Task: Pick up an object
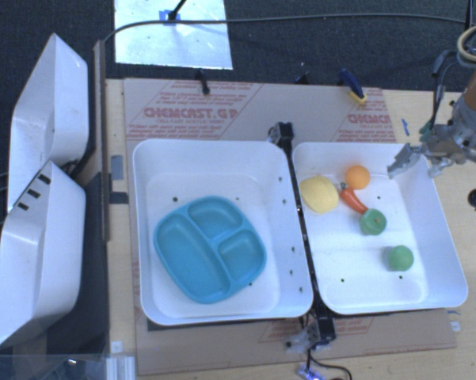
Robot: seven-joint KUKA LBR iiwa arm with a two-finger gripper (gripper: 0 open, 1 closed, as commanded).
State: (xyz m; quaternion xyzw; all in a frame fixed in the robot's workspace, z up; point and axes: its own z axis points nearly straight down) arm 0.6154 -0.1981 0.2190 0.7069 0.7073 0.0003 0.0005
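I see my pincer [418, 161] hanging over the far right corner of the right bin [436, 291], its fingers spread and nothing between them, so no pick has begun. The candidates lie together in that bin's far half: a yellow lemon [319, 194] by the left wall, an orange ball [357, 177] just beside it, a carrot [353, 201] slanting between them toward a green round piece [373, 222], and a second green ball [400, 257] nearer, standing apart (probably the easiest grab, I judge). The left bin [162, 307] holds a blue divided plate [211, 248], well clear.
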